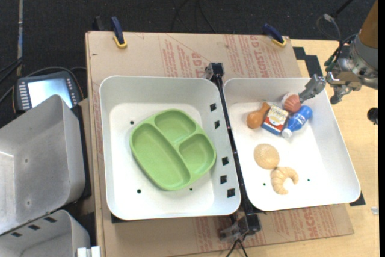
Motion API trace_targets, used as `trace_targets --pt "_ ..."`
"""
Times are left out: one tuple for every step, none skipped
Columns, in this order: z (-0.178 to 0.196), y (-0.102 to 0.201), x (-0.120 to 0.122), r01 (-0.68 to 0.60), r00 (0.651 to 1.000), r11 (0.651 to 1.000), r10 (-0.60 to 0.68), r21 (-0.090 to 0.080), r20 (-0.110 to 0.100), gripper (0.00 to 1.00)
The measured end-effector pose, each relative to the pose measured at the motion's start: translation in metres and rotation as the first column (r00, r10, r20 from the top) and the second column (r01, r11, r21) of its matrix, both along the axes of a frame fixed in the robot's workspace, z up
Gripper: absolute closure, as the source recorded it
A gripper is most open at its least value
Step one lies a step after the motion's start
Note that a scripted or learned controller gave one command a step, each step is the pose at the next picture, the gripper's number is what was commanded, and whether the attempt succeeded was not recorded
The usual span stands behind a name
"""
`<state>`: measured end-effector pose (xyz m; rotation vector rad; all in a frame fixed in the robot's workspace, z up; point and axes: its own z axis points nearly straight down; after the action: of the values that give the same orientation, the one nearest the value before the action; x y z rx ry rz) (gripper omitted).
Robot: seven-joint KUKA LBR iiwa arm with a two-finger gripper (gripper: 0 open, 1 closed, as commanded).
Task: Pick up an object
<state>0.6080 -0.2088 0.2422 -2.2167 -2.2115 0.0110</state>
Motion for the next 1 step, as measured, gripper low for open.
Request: trace_targets --pt "0.0082 0.0009 0.0027 -0.004 1.0 1.0 0.004 -0.003 0.013 0.0"
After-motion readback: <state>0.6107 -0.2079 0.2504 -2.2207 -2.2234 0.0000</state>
